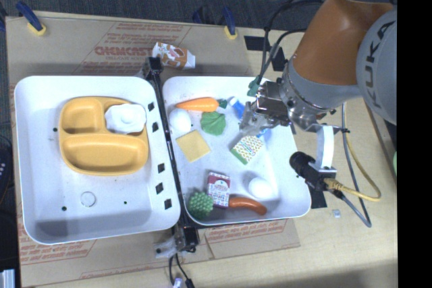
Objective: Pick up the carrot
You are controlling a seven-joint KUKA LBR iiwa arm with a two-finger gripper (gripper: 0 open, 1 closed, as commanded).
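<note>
The carrot (197,104) is orange with a green stub at its right end. It lies flat near the far edge of the right bin (291,207). My gripper (251,122) hangs over the right half of that bin, to the right of the carrot and a little nearer the camera, and apart from it. It is just above a patterned green-and-white box (248,148). A small blue item (236,106) lies between the carrot and the gripper. The carrot is fully in sight and nothing touches it.
The right bin also holds a white egg (180,120), a green leafy piece (213,123), a yellow cheese slice (194,145), a red carton (217,189), a green knobbly ball (200,204), a red-orange sausage (247,204) and another egg (260,187). The left bin holds a yellow divided plate (101,145).
</note>
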